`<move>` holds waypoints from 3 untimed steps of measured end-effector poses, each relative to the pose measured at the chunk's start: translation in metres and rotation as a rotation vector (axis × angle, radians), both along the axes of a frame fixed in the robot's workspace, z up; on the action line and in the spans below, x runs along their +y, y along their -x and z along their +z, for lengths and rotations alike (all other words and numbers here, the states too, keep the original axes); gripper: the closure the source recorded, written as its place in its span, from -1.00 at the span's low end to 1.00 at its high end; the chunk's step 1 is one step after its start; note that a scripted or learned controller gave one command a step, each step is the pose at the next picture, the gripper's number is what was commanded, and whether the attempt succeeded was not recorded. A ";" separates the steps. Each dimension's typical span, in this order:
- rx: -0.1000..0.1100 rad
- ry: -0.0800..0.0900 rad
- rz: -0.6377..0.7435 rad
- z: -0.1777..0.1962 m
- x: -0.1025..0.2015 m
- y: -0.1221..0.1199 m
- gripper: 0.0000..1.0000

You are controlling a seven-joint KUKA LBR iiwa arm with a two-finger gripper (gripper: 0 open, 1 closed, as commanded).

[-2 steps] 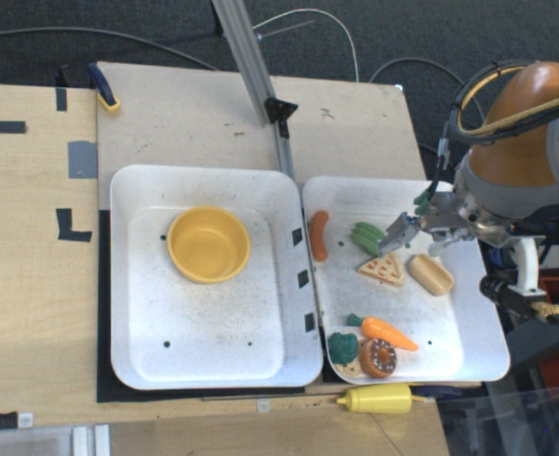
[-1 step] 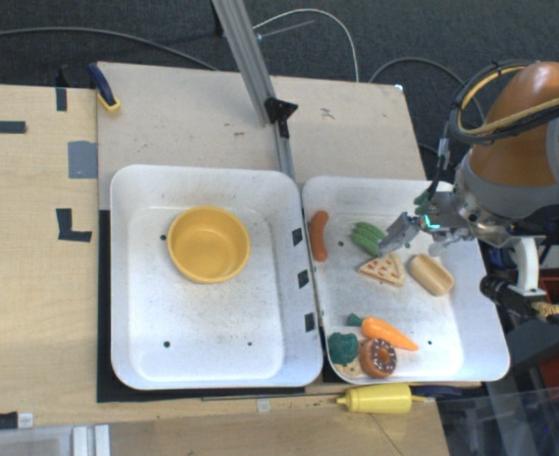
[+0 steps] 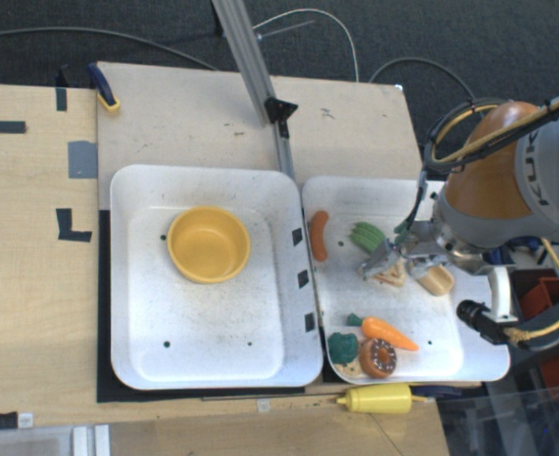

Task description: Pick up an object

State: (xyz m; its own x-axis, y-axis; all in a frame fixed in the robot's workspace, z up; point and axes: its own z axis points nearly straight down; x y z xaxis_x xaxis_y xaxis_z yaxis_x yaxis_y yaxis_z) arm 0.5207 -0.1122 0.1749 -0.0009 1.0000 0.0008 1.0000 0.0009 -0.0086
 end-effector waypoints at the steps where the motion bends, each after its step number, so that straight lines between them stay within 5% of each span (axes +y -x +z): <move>1: 0.000 0.000 0.000 -0.064 0.003 0.007 -1.00; 2: -0.007 0.002 0.000 -0.086 0.003 0.007 -1.00; 3: -0.006 0.000 0.001 -0.075 0.004 0.007 1.00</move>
